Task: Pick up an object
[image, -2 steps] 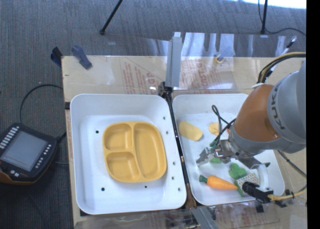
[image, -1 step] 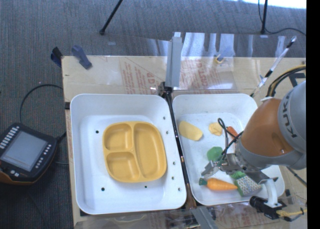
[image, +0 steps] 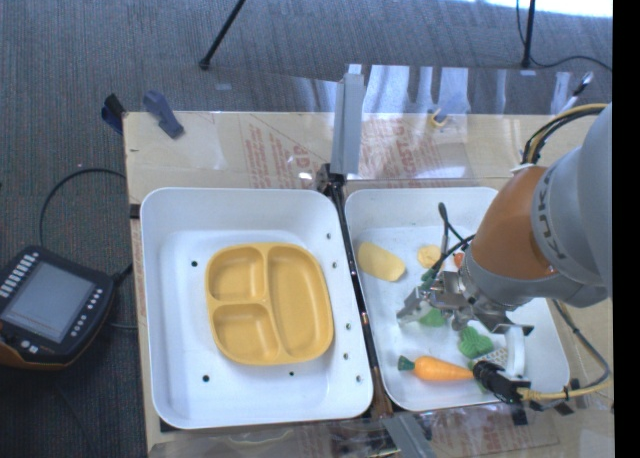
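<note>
My gripper (image: 422,306) is low inside the right bin (image: 400,208), among the toy foods. A small green piece (image: 433,318) lies right at its tip, and whether it is gripped is unclear. An orange carrot with a green top (image: 438,369) lies just in front of the gripper near the bin's front wall. A pale yellow potato-shaped piece (image: 381,261) rests to the gripper's left rear. A small yellow slice (image: 429,256) lies behind it. Another green piece (image: 476,343) and a white object (image: 516,351) sit to the right under the wrist.
The left bin (image: 170,246) holds a yellow divided plate (image: 269,302). A grey upright post (image: 347,131) stands behind the seam between the bins. A teach pendant (image: 50,304) lies on the floor at the left. Cables trail by the right bin's front right corner.
</note>
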You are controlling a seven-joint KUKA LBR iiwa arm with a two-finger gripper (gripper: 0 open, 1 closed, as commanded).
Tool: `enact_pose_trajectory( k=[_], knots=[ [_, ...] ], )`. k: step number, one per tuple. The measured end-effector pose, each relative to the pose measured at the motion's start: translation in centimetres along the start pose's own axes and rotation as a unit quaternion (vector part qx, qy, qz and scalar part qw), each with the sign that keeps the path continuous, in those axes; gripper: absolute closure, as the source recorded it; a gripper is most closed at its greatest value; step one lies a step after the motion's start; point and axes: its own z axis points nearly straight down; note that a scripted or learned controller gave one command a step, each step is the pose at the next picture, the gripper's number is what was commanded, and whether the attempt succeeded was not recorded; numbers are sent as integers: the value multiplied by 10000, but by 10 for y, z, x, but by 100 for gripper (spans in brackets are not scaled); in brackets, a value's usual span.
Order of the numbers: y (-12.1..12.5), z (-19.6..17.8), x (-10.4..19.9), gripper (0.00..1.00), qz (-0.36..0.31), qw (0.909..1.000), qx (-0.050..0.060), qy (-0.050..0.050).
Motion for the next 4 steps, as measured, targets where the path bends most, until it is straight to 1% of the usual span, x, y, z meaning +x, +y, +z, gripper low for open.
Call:
enact_pose_trajectory(
  k=[1, 2, 3, 4],
  knots=[
    [77, -1, -12, 0, -9, 10000, -12, -7],
    [77, -10, -11, 100, -34, 10000, 6, -6],
    [86, -67, -17, 100, -1490, 9888, -32, -12],
    [85, -65, -16, 0, -1494, 9888, -18, -8]
  ],
)
